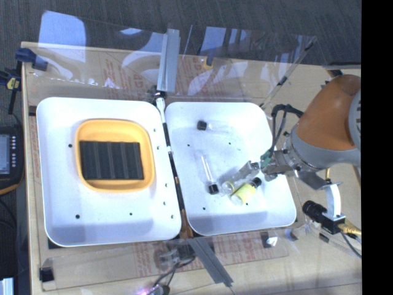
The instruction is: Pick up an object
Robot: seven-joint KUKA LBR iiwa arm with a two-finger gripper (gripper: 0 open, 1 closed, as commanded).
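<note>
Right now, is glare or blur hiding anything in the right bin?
Camera view: the white right bin is brightly lit, so the clear plastic tube with a black cap nearly washes out against it; the small yellow cylinder stays distinct; the tool looks soft, its fingers unreadable.

Both bins are plain white: the left bin [55, 208] holds a yellow-orange tray [113, 131] with a dark grey, ribbed insert [112, 160], and the right bin [202, 220] holds a clear tube with a black cap [207, 174], a small black-capped clear vial [206, 126] and a pale yellow piece [244, 193]. The arm [328, 125] is orange above a grey wrist, and its end effector [249, 169] is grey metal. The table [245, 260] is light tan wood printed with faint reddish markings.
</note>
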